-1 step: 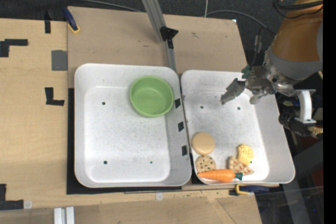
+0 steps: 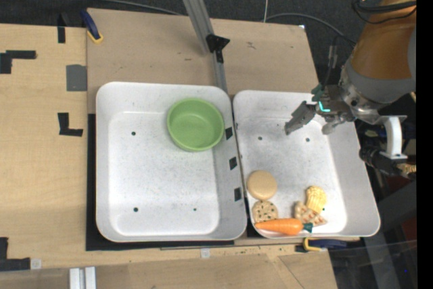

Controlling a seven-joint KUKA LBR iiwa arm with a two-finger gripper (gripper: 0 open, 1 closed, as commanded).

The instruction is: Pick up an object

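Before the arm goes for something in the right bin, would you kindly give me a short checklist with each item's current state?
1. End effector over the right bin: ok.
2. End effector carrying nothing: ok.
3. Targets reachable: carrot, cracker, round bun and corn piece lie at the bin's near edge: ok.
4. Targets apart from each other: not ok, clustered.
5. Green bowl out of the way in the left bin: ok.

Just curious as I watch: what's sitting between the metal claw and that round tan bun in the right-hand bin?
Nothing: in the camera view, bare speckled white bin floor separates the claw from the round tan bun.
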